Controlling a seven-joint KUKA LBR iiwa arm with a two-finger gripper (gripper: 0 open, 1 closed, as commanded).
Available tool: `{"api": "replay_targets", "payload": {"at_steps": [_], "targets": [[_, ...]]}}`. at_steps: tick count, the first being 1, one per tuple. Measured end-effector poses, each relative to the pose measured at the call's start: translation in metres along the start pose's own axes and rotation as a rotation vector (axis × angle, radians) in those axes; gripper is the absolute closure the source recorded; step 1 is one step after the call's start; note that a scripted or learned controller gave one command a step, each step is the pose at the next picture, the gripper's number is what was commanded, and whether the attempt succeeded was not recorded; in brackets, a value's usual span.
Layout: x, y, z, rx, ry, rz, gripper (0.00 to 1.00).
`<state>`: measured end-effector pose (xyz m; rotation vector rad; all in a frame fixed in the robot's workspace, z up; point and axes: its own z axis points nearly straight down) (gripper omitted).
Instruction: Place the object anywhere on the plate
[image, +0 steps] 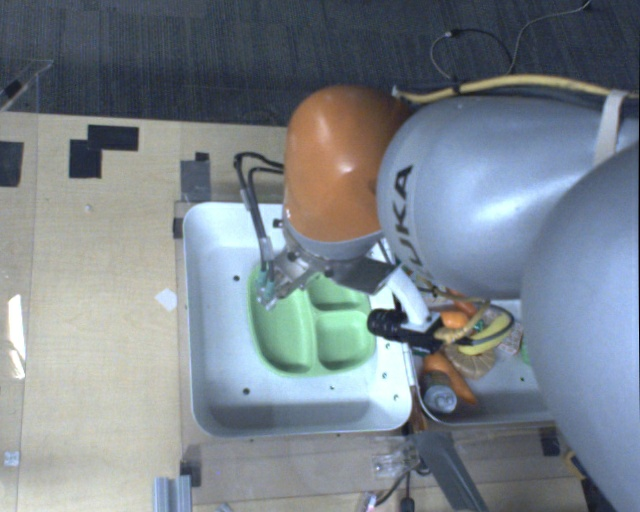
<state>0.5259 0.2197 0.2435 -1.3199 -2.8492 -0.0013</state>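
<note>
KUKA arm (470, 200) lowers its jaws over the green plate (300, 340) in the left bin (215, 330); their state cannot be told, nor the object located; release should wait until squarely above a compartment

Readable: the letters "KUKA", black on the grey arm (480, 200), running sideways along the shell just right of the orange band (335, 160). No other lettering, numbers or signs legible anywhere on the bench (90, 330) or the bins.
</note>
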Motion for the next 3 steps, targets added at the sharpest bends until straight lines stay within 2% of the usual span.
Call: {"api": "replay_targets", "payload": {"at_steps": [1,2,3], "targets": [[0.0190,-0.0297,0.0646,0.001,-0.001,-0.140,1.00],[0.0188,-0.0297,0.0645,0.001,-0.001,-0.140,0.00],[0.0178,-0.0277,0.0566,0.000,0.000,-0.139,1.00]]}}
